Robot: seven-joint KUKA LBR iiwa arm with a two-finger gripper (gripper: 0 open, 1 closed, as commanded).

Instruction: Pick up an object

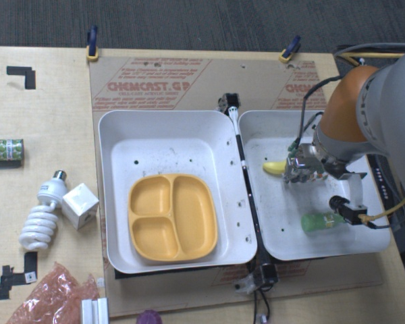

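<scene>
the main risk from here is a miss on the banana [275,168]; it lies low on the floor of the right bin [277,238], its visible end poking out to the left of the claw [298,174], and the rest of it is covered by the wrist, so whether the claw is truly over it or only beside it cannot be told; a curved, smooth fruit like this could roll or skid away if one side is touched before the other; a second worry is the green object [318,222] lying nearer the front of the same bin, just beside a black cable fitting on the arm; a sweep in that direction could knock it along the bin floor; the bin wall between the two bins is near the banana's free end, so a push leftwards might jam the fruit against it.

the arm [364,106] comes in from the right, its orange band above the wrist, bent down so that the claw sits low over the right bin's middle; whether the claw is open or closed i cannot tell, since its tip is hidden under its own body; nothing can be seen held in it.

the left bin [115,154] holds a yellow divided tray [173,216], well apart from the claw.
</scene>
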